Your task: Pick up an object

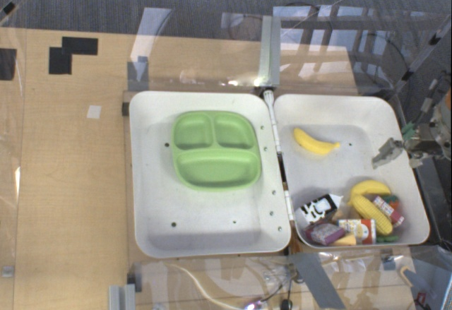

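A yellow banana lies alone in the upper middle of the right bin. Along that bin's front edge sits a heap: a black-and-white item, a purple block, a red-and-orange box, a yellow corn cob and another yellow piece. My gripper hangs at the right rim of this bin, right of the banana and above the heap, with nothing seen held in it.
The left bin holds a green divided plate. A metal divider runs between the two bins. Clear panels and frame posts stand behind them. The wooden bench spreads to the left.
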Available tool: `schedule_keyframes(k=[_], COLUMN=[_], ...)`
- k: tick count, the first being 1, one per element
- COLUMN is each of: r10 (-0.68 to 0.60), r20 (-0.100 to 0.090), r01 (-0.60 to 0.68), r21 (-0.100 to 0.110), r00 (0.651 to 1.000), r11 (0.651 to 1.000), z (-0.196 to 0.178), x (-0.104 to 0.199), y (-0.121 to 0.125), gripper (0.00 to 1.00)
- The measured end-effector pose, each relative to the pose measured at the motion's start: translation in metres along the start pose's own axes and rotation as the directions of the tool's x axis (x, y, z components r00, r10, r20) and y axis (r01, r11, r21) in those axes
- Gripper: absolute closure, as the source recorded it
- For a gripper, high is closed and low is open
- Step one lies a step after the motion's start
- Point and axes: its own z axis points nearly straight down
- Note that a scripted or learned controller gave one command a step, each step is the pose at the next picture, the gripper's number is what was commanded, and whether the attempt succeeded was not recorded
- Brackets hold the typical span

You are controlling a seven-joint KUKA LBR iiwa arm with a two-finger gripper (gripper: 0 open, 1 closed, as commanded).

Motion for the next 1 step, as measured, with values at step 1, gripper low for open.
schedule_keyframes(k=[1], r10=[-0.145], r20=[0.000], r01=[0.145], r21=[0.000], r00=[0.989], r11=[0.989], z=[0.0745], x=[0.0384], y=[0.0435], gripper=[0.00])
